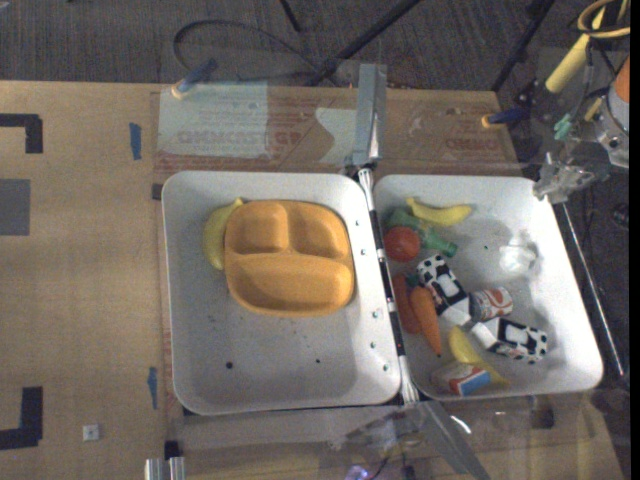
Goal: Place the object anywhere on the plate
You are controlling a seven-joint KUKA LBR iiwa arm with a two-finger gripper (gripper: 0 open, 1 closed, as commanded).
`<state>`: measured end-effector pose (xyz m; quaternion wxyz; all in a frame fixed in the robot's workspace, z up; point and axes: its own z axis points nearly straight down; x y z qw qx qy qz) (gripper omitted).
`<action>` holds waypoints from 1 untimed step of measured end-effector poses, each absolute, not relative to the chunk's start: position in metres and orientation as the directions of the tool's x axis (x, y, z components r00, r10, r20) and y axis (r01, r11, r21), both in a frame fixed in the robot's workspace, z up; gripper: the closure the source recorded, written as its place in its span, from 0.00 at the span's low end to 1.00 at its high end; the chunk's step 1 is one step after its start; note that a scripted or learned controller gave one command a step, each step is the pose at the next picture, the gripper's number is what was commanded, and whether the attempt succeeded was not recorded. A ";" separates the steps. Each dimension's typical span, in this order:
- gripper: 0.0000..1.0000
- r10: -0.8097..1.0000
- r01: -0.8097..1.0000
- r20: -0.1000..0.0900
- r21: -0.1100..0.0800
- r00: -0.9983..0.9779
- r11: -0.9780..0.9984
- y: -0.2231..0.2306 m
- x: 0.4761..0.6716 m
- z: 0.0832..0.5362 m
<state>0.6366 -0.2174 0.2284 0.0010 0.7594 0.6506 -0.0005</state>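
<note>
Orange plate [290,258] waits in the left bin [190,368]; toy food clusters along the right bin [560,228] (left edge); gripper [562,180], grip unreadable, should descend squarely over one piece.

A robotics lab or test bench, not a home. Two white bins [190,368] sit on a plywood bench [80,268] marked with blue tape [135,140], while tripod legs [400,13] and cables [215,38] cross the grey carpet behind.

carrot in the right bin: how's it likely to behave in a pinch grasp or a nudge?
The carrot looks like a rigid toy, so probably stiff and light. Its tapered shape may slip toward the tip. It lies wedged among other toys, so it would probably pivot rather than roll.
</note>
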 end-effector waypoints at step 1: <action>0.00 0.988 0.988 -0.002 0.001 0.153 -0.153 -0.217 0.637 0.228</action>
